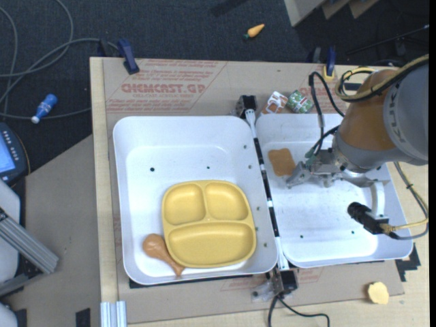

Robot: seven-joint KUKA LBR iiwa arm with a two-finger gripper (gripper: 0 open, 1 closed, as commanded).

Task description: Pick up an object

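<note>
In the left bin [129, 182], near its front edge, a yellow three-compartment plastic tray [208, 222] lies, with an orange plastic drumstick [161, 251] touching its front-left corner. In the right bin [327, 240], toward its back-left corner, a flat brown square piece [281, 161] — probably light, stiff and thin — should be taken by its edges. The gripper [298, 176] stands just beside it; whether its fingers are open or closed, I cannot tell.

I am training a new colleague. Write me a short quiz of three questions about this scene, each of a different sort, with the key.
1. True or false: the yellow divided plate lies in the right bin.
2. Which thing lies nearest the gripper? A) brown flat piece B) orange drumstick toy C) blue clamp
3. Fill in: the drumstick toy touches the plate's ___ corner, as the camera sees it.

Key: 1 false, it lies in the left bin; 2 A; 3 lower left.
</note>
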